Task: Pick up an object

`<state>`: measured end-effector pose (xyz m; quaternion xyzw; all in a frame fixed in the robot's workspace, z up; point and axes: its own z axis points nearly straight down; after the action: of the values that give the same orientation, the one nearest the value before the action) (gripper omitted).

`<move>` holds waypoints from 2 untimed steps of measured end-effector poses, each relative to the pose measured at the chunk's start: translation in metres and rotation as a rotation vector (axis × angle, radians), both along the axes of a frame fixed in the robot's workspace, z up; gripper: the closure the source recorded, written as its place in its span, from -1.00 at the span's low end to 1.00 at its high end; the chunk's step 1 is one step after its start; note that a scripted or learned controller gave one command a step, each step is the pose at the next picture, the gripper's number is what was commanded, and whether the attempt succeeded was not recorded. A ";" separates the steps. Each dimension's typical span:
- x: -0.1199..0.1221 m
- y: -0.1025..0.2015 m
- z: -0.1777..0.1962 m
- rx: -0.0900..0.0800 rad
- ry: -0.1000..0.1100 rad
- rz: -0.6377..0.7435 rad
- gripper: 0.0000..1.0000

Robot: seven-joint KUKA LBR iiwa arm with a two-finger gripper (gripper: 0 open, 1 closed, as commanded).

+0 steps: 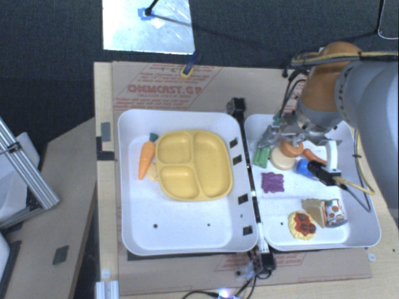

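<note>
Your grey arm's jaws [288, 139] hung low over the right white bin [361, 229].
Whether they were clenched or released, you could not tell. Beneath them, near the bin's far edge, lay a round orange-and-cream toy [285, 154] beside a green piece [262, 156]. The left white bin [134, 220] held a yellow divided plate [190, 165] and an orange plastic carrot [146, 158].

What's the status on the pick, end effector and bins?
End effector low over right bin, among crowded toy food. Nothing visibly gripped. Purple piece, pizza slice loose nearby. Carrot beside yellow tray, left bin.
</note>
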<state>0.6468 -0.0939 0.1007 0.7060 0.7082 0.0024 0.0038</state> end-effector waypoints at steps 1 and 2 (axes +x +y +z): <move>0.007 -0.004 -0.005 -0.008 -0.012 0.001 -1.00; 0.010 -0.004 0.010 -0.009 -0.025 0.000 1.00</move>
<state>0.6570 -0.0982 0.1102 0.7057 0.7083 0.0082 0.0160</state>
